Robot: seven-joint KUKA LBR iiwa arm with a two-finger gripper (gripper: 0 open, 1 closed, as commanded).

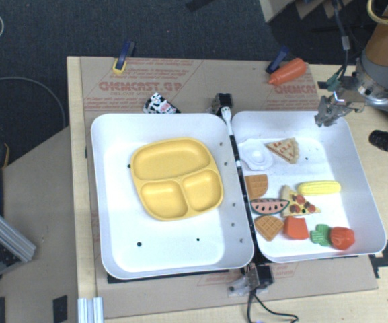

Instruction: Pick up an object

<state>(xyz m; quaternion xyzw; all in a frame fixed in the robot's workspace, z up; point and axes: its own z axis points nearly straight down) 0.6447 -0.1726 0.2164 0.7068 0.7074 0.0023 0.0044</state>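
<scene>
The right white bin (355, 173) holds several toy foods: a sandwich wedge (282, 149), a white fried egg (256, 158), a brown cracker (256, 184), a watermelon slice (269, 206), a pizza slice (302, 205), a yellow corn cob (319, 188), a waffle (268, 228), an orange-red block (296, 228), a green piece (321, 235) and a red tomato (342, 238). My gripper (329, 112) hangs over the bin's far right corner, apart from all the food. Nothing shows between its fingers.
The left white bin (113, 200) holds a yellow three-compartment plate (177, 177). Clamps sit on the cardboard behind the bins: yellow-blue (121, 58), orange (287, 71), black (222, 102). A black-and-white toy (160, 104) lies beyond the left bin.
</scene>
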